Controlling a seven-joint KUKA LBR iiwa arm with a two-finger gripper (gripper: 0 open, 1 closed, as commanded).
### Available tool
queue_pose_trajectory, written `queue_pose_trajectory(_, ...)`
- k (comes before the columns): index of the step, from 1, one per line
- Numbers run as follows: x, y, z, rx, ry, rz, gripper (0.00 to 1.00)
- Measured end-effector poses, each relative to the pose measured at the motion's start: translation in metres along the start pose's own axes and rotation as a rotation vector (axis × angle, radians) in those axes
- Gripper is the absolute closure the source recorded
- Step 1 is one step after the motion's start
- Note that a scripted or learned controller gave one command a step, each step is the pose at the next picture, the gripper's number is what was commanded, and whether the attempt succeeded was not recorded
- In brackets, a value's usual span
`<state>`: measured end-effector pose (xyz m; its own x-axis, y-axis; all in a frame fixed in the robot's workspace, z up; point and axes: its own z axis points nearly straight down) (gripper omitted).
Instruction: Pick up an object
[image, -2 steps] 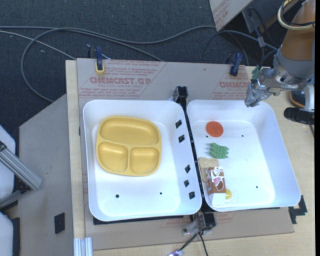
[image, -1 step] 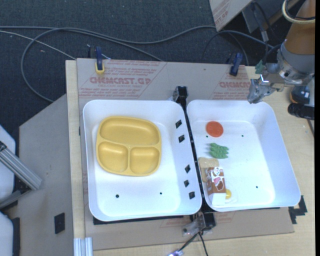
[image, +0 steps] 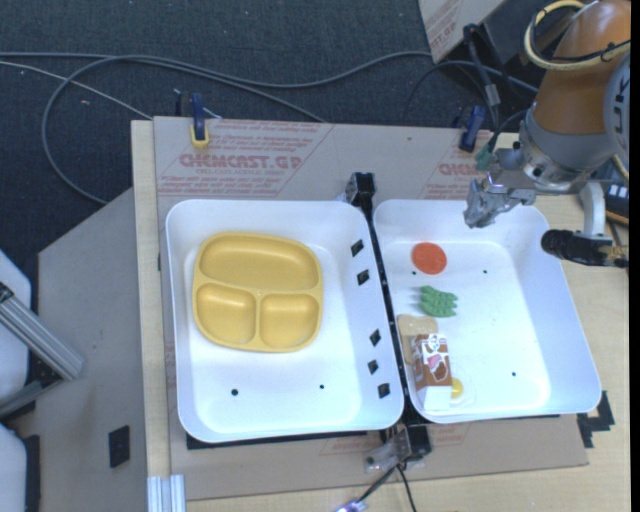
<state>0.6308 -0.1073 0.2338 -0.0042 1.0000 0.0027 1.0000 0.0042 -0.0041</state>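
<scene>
The right bin (image: 530, 330) holds three things along its left side: a flat orange-red disc (image: 430, 258), a small green leafy toy (image: 438, 301) just below it, and a clear packet with a brown and white label (image: 431, 362) nearer the front. My gripper (image: 484, 214) hangs over the bin's far edge, to the right of and beyond the disc, apart from all three things. Nothing shows between its fingers.
The left bin (image: 340, 370) carries a yellow tray with three compartments (image: 258, 291). A black divider with clips (image: 372, 300) runs between the bins. Cables and a blue clamp (image: 199, 117) lie beyond the bench's far edge.
</scene>
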Motion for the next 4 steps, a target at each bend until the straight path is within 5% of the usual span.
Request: queue_pose_trajectory(4,0.189,-0.072,0.015,0.000,0.000,0.000,1.00)
